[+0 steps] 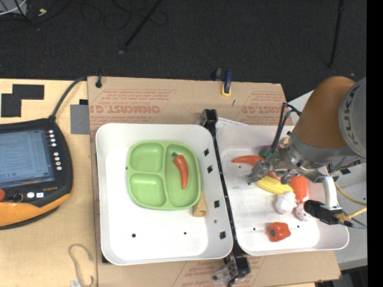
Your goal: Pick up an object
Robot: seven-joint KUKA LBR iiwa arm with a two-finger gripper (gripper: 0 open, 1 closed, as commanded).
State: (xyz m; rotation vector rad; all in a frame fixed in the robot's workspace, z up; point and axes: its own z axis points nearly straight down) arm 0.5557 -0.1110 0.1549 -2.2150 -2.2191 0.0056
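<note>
Arm (326, 118) comes in from view-right and bends down over the right bin (239, 235); gripper (258, 172) sits low at the corn's (272, 186) upper-left end, touching or nearly so; can't tell how wide it stands or whether it has hold of anything; nothing visibly lifted.

Corn is yellow and lies flat on the bin floor at a slant, approx mid-bin. All else rel. to the corn:
- carrot (245, 159), orange w/ green tip: just above-left, beyond the gripper, apart from the corn
- orange piece (298, 188): just beside the corn's right end, looks to be touching
- white piece (283, 204): just below-right, close under the orange piece
- red pepper (278, 232): further below, well apart, alone near the bin's front wall

Left bin (119, 235) lies view-left of the corn, past the black joint between the bins; it holds a green plate (146, 187) w/ three compartments. Chili (181, 169), red-orange, lies in the long compartment on the corn's side; other two bare. Tan cone (200, 207) rests against the plate's rim at the corner nearest the corn, lower edge.

Cardboard (149, 100) lies under both bins; a blue-yellow clamp (227, 84) grips its far edge, well above-left of the corn. Pendant (27, 166), screen lit, lies far left of the corn, beyond the left bin.
</note>
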